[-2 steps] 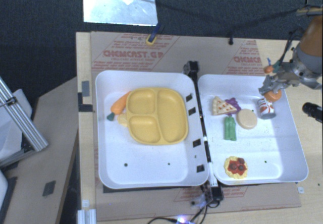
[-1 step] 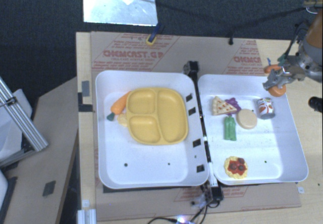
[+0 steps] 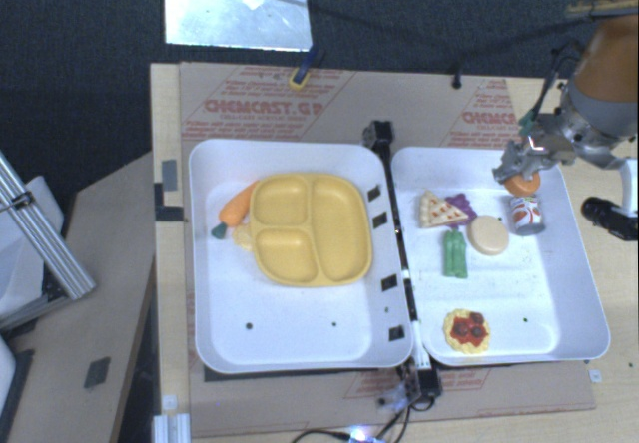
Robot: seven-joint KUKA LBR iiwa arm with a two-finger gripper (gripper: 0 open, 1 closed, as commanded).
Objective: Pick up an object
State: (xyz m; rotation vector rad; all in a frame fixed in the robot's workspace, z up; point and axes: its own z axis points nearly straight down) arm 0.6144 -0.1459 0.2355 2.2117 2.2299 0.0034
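My gripper (image 3: 518,169) hangs over the far right part of the right bin (image 3: 574,301). Directly under its tip shows a small orange object (image 3: 523,186), touching or nearly touching it. Just in front of that stands a small silver can (image 3: 526,215) with a red label. Further left in the same bin lie a pizza slice (image 3: 435,210), a purple grape bunch (image 3: 460,203), a round beige disc (image 3: 489,235) and a green pod-like piece (image 3: 455,254). A small round dish of red and yellow food (image 3: 466,329) sits near the front.
The left bin (image 3: 215,301) holds a yellow divided plate (image 3: 305,228) with a carrot (image 3: 237,204) at its left edge. A black divider (image 3: 391,231) runs between the bins. A dark fixture (image 3: 609,217) juts in at the right bin's right rim.
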